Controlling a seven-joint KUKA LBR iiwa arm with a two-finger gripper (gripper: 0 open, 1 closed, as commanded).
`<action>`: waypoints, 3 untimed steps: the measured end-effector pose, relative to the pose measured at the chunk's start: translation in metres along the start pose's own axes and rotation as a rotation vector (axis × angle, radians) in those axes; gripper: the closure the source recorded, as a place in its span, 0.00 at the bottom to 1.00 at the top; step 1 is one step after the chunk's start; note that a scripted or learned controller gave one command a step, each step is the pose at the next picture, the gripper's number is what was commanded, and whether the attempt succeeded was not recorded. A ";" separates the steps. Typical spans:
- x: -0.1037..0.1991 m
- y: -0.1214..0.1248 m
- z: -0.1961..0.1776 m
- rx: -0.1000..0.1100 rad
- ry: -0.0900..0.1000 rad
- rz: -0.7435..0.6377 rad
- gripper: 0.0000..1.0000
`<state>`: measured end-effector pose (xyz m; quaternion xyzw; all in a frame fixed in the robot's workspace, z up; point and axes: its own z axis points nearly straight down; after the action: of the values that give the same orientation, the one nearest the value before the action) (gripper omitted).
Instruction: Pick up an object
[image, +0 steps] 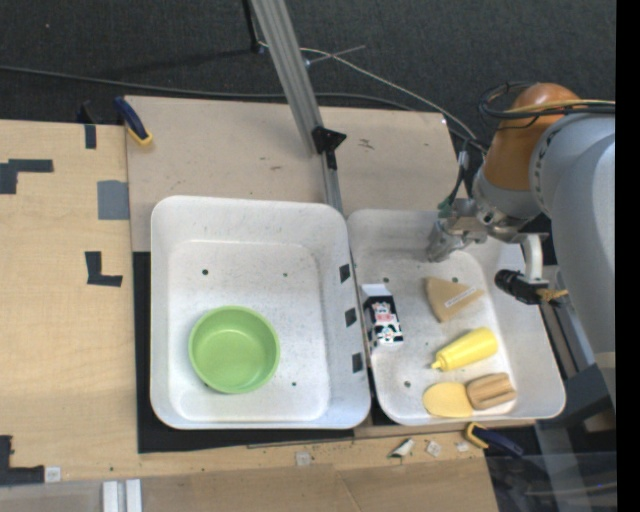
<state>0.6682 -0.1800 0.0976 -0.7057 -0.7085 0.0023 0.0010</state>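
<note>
Camera view: the gripper (447, 238), whether open or closed I cannot tell, hangs near the right bin's (400, 235) far edge, above the cheese wedge (451, 297); descending there risks missing it.

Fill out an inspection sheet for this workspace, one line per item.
Surface: wooden bench bearing a left bin and a right bin, both white, side by side.
Job's things: green bowl in the left bin; in the right bin a tan wedge, yellow bottle, brown block touching a yellow disc, and a black-and-white carton by the divider.
Clutter: small scraps on the bench below the right bin.
Grippers: hand low over the right bin's far end, above the wedge; nothing seen held.
Cables: black cables crossing the dark floor behind.
Surroundings: slanted metal pole; tape marks on the bench.
</note>
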 end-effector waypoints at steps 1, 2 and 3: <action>-0.001 -0.002 -0.044 -0.007 0.001 0.005 1.00; -0.005 -0.006 -0.089 -0.008 0.001 0.004 1.00; -0.006 -0.005 -0.155 -0.009 0.002 0.003 1.00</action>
<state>0.6640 -0.1855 0.2525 -0.7067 -0.7075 -0.0015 -0.0016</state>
